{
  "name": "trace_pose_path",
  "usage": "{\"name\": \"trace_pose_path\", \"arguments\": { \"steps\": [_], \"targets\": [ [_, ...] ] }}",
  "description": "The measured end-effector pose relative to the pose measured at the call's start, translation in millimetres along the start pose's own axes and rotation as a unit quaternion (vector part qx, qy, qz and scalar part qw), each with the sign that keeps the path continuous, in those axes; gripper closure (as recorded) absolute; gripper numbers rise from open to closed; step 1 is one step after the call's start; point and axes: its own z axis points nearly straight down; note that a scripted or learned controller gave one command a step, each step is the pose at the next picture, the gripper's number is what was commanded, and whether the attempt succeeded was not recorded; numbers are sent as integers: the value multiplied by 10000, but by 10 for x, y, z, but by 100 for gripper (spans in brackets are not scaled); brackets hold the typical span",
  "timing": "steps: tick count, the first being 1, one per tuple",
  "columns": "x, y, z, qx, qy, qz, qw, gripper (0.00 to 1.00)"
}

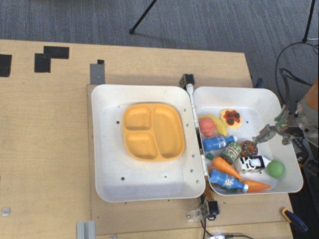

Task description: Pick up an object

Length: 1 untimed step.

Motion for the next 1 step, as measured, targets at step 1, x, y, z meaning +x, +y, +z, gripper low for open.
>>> {"name": "trace_pose_path", "arguments": {
  "steps": [1],
  "targets": [
    [485,546,1071,-109,-34,-553,9984,0]
  ]
}}
